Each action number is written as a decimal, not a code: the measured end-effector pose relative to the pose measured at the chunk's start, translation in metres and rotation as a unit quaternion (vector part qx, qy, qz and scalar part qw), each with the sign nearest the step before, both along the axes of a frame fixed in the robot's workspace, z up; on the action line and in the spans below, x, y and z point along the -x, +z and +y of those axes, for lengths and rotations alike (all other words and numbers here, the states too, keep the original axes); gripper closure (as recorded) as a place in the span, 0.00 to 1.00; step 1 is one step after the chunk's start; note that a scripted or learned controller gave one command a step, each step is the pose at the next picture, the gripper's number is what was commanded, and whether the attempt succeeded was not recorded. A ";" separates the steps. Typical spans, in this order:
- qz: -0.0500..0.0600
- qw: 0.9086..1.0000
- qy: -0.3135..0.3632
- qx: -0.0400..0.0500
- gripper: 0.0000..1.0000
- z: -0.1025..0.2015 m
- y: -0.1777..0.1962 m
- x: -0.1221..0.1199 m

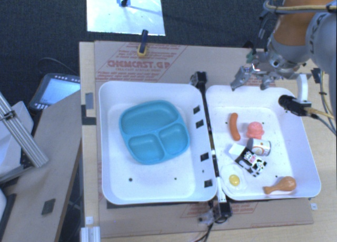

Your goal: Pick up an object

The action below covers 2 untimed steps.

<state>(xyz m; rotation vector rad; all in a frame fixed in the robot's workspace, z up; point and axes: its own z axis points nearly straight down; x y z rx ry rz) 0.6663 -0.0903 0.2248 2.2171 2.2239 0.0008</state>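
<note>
The arm's metal tool (253, 78) hangs over the far rim of the right shallow white bin (304, 146) — how far it is open I cannot tell, and nothing shows in it; below lie six things: one orange sausage (234, 126), one pink cupcake (255, 129), one small tin (259, 147), one black-and-white cow figure (251, 162), one fried egg (234, 180), one tan drumstick (280, 185); the left white bin (113, 183) holds one blue three-part plate (154, 131); the brown sheet on the bench (152, 63) reads "CHEMCAST".

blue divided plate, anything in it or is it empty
Empty. The blue divided plate lies flat in the left bin, and all three of its compartments show bare blue bottoms. The toy foods lie in the right bin.
</note>
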 end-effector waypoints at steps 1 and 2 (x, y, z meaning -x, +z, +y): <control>0.002 1.000 0.000 0.000 0.00 0.005 -0.052 0.009; 0.001 1.000 0.000 0.000 0.00 0.003 -0.095 0.002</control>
